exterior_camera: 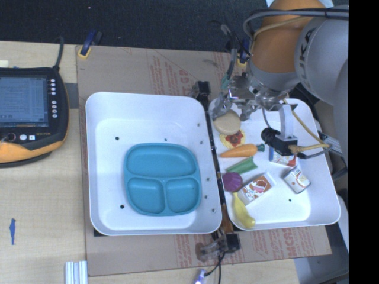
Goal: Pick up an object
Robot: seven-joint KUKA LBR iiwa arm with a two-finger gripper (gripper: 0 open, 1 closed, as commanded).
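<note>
Over the far corner of the right bin hangs the grey arm with its orange band, and the gripper sits low there, just beside a round tan bun. Whether it is spread or closed cannot be told from this slanted view, and nothing shows clearly between its tips.

Just in front of the bun lies a flat yellow and red piece. Next comes a carrot, lying across the bin with its long axis running left to right; the thick orange end points toward the left bin and the green tip points right. Below it a green vegetable lies slanted, with a purple one touching its lower end. A banana lies near the front wall, its long axis running from the divider toward the front right. A red and white box lies tilted beside the purple one, and a small carton sits further right.

Inside the left bin rests a blue divided plate. At the bench's left edge lies a control tablet.
</note>
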